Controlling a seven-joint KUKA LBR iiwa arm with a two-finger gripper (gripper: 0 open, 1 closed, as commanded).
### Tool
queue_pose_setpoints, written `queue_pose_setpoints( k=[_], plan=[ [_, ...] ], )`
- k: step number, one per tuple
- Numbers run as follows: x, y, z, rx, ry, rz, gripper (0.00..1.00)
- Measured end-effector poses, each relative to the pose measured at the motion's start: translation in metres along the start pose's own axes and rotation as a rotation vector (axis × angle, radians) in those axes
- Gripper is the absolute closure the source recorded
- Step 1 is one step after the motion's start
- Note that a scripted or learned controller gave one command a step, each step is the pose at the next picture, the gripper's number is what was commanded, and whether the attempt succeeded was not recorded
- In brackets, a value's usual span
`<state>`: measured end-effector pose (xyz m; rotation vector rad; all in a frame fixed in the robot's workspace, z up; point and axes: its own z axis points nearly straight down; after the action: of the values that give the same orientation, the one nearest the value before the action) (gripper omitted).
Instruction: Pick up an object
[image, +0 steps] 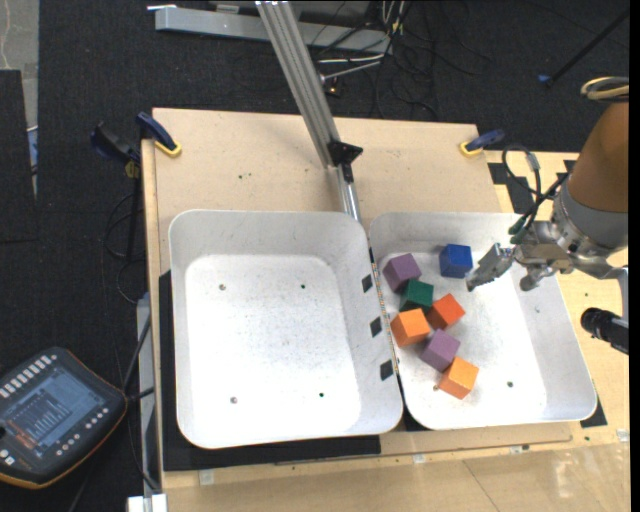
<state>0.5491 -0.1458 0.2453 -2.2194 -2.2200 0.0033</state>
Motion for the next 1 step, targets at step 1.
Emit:
queue_pose_setpoints(
  k=[1],
  plan=[
    [-0.0039,-0.0013,0.0635,0.004,0.001,0.002,0.00]
  ],
)
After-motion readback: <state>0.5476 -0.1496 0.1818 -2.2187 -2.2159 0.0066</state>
